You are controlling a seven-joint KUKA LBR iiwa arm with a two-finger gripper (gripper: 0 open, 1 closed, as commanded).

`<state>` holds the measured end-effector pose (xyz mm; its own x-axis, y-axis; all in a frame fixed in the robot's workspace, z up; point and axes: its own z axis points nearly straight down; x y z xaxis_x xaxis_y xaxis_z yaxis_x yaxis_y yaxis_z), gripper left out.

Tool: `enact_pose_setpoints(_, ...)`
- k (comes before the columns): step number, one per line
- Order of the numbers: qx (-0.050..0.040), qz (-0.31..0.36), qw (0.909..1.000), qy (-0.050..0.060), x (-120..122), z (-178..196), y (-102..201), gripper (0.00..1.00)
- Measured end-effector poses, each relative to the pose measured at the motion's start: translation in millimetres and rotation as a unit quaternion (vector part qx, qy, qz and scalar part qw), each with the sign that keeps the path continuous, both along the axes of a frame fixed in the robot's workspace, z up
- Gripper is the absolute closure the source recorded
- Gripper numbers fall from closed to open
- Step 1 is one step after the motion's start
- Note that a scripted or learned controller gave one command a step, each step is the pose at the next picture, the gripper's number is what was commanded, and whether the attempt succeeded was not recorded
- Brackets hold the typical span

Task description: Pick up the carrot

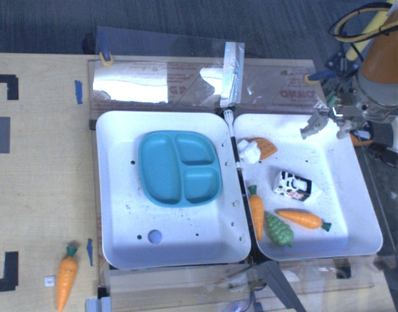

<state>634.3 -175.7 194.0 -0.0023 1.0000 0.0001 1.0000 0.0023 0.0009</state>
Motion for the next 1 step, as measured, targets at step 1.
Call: enact_pose_setpoints(1, 0.0004, -0.094, 0.9955, 0.001, 4.2, -9.8, 10.1, 0.00)
